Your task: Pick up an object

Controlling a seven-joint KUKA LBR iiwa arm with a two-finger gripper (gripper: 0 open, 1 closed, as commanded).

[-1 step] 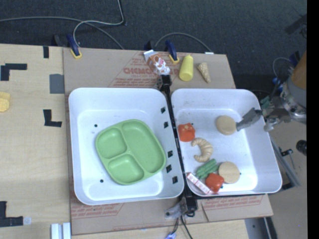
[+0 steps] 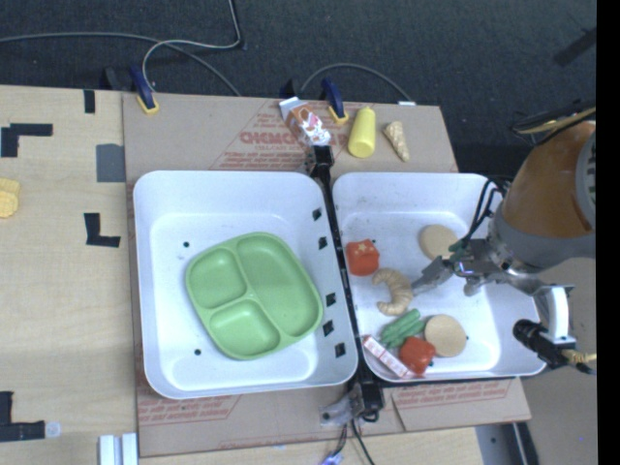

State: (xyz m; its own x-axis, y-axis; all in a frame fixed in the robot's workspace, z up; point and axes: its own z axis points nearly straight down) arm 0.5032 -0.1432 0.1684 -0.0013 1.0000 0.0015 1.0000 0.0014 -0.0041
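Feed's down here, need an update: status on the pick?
Tool low in the right bin, nothing seen held. Tip beside the croissant. Tomato and pea pod close by.

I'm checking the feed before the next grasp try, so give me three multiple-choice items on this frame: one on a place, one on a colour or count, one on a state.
1. Where does the green divided plate lie?
A. In the left bin
B. In the right bin
C. On the cardboard behind the bins

2. What colour is the small bottle-like piece on the cardboard behind the bins?
A. Blue
B. Yellow
C. Black

3. How does the gripper stand to the toy food?
A. Lifting the red tomato high over the left bin
B. Low in the right bin among the items, with nothing seen between its fingers
C. Parked on the green plate

Answers:
1 A, since the plate sits inside the left bin.
2 B, since it is plainly yellow.
3 B, since its tip lies beside the tan croissant in the right bin, while the red tomato rests on the bin floor.
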